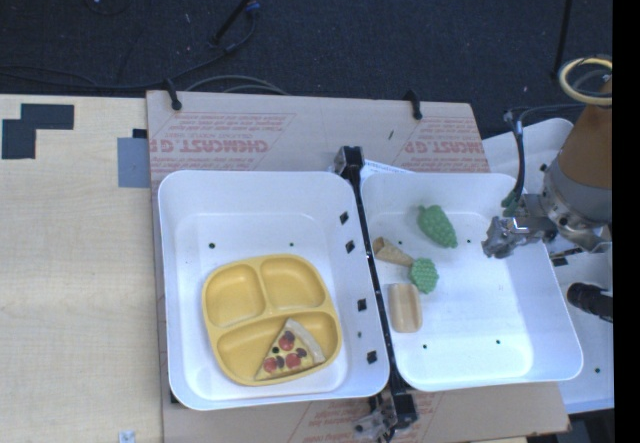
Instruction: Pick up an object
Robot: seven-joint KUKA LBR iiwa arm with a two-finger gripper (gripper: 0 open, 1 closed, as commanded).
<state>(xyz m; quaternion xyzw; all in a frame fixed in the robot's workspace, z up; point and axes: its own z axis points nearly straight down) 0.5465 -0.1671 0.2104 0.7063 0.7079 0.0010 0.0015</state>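
Observation:
The right bin (470,356) holds a green bumpy piece (437,225) near its back, a smaller green piece (424,274) at mid-left, a tan wedge (392,253) by the divider and a tan bread-like slab (404,307) below it. My gripper (500,236) hangs at the bin's right side, well to the right of the green bumpy piece, with nothing seen between its fingers. In the left bin (190,221) lies a yellow divided plate (270,316) with a pizza slice (290,349) in its front compartment.
A black clip rail (362,261) runs between the two bins. Cardboard (300,136) lies under the bins, with a wooden bench top (70,281) at the left. Cables cross the dark floor behind.

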